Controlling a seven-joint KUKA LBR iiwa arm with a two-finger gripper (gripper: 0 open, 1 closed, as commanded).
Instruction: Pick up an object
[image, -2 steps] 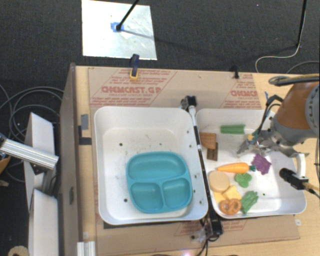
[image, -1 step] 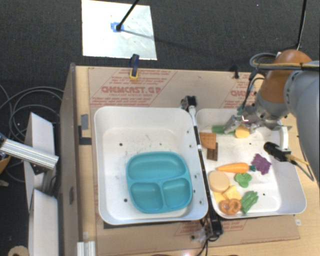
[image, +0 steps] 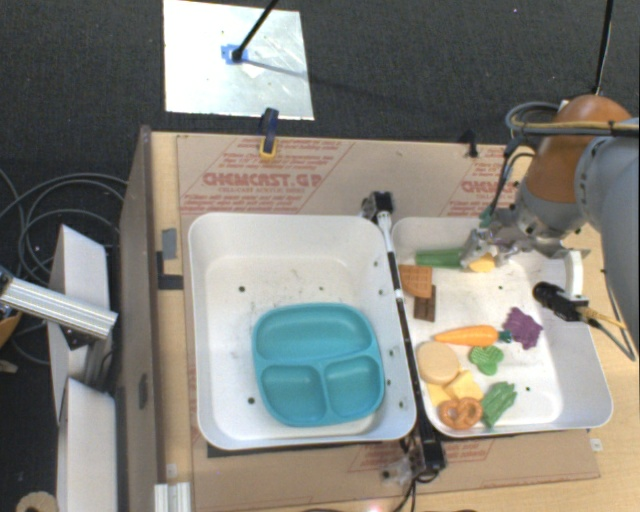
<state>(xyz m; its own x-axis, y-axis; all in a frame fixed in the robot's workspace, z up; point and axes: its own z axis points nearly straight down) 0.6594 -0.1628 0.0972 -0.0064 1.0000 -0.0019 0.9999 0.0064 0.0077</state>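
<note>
Bench with 2 white bins (image: 300, 232): gripper (image: 487, 250) low over a yellow toy piece (image: 482, 265) beside a green vegetable (image: 438, 258), right bin's far end; grasp unclear, nothing lifted yet.

We see glossy white plastic bins (image: 230, 240), a smooth matt blue plastic tray (image: 318, 362), and a printed cardboard sheet (image: 300, 175) beneath.

one fixed camera above the bench (image: 300, 165), slanted down (both bins (image: 215, 330) framed)

Small yellow piece (image: 483, 265), right bin's far end, beside green cylinder (image: 437, 258)
</note>
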